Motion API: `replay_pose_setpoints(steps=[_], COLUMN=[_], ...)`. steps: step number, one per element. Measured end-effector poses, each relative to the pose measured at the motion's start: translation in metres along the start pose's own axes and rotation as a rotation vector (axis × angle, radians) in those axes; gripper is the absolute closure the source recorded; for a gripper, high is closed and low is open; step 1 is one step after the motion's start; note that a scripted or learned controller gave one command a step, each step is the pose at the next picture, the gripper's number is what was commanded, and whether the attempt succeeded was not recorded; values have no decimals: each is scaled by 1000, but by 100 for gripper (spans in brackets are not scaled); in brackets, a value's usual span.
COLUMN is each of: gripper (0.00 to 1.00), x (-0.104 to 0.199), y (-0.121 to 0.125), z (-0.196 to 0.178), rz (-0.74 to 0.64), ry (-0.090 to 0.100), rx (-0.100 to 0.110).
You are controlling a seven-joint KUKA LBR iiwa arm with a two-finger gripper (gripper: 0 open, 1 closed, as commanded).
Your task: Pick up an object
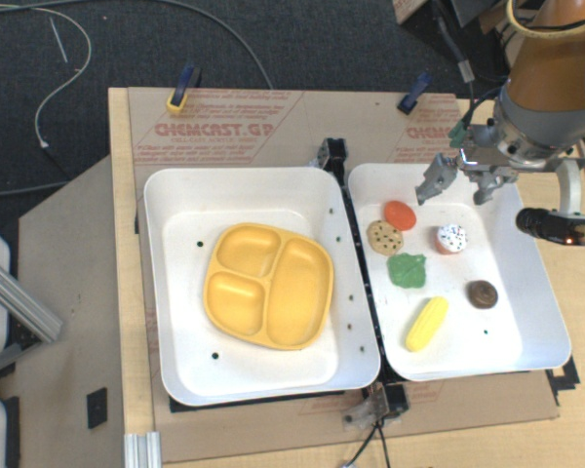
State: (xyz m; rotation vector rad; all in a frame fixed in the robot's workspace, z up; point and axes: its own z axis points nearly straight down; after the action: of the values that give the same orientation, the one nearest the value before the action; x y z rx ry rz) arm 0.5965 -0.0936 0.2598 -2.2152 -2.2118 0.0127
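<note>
Nearest the lower edge, a yellow corn cob (pixel 425 323) lies in the right bin (pixel 536 330), at about six o'clock among the small items there. From it, a green leafy piece (pixel 407 270) sits at eleven o'clock, and a dark brown round piece (pixel 482 293) at two o'clock. Farther up the bin, a tan cookie (pixel 383 236) lies just beside an orange-red round piece (pixel 401 214), which is at its one o'clock. A white dotted cupcake-like piece (pixel 451 239) rests apart from these, at three o'clock from the cookie.

Over the bin's far side hangs the hand (pixel 461 186), at twelve o'clock from the cupcake-like piece. Its two fingers are spread wide and nothing lies between them; it touches none of the items. The grey arm (pixel 551 57) with its orange band rises behind it, at one o'clock.

Left of all this, the left bin (pixel 166 213) carries a yellow divided plate (pixel 269 285) near its middle. Both bins rest on a cardboard-covered bench (pixel 224 115), with two blue clamps (pixel 182 86) along its far edge.
</note>
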Motion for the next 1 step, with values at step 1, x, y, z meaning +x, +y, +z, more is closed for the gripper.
replay_pose_setpoints(steps=[1], gripper=[0], x=[0], y=[2], z=[-6], rz=[-2], ry=[-1], rx=[-12])
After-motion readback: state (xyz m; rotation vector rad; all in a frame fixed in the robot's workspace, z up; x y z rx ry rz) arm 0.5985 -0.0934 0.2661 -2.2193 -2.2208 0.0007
